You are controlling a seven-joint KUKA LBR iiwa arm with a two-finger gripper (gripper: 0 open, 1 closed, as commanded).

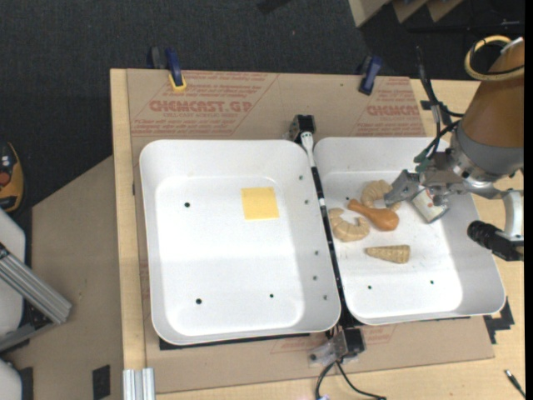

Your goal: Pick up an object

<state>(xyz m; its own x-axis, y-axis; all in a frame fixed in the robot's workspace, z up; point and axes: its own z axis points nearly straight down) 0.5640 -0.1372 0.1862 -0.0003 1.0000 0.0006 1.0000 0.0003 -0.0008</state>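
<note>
Right bin (466, 302): four small food-like pieces clustered in its left half. An orange drumstick-shaped piece (375, 214) lies at the centre of the cluster; a pale curled piece (376, 191) touches it from above, a pale croissant-like piece (346, 226) lies just to its left, and a tan wedge (389, 254) sits below, apart from the others.

Gripper (418, 194): over the upper right part of the same bin, just right of the drumstick-shaped piece. One grey finger slants toward the pale curled piece, the other points down beside it; they look spread, with nothing between them. Arm enters from the right, orange band above the wrist.

Left bin (166, 248): one flat yellow square (260, 203), alone, in its upper middle.

Both bins rest on a brown board (133, 182) printed in red, partly readable as "CHEMCAST G P". Two blue clamps (173, 63) hold its far edge.
</note>
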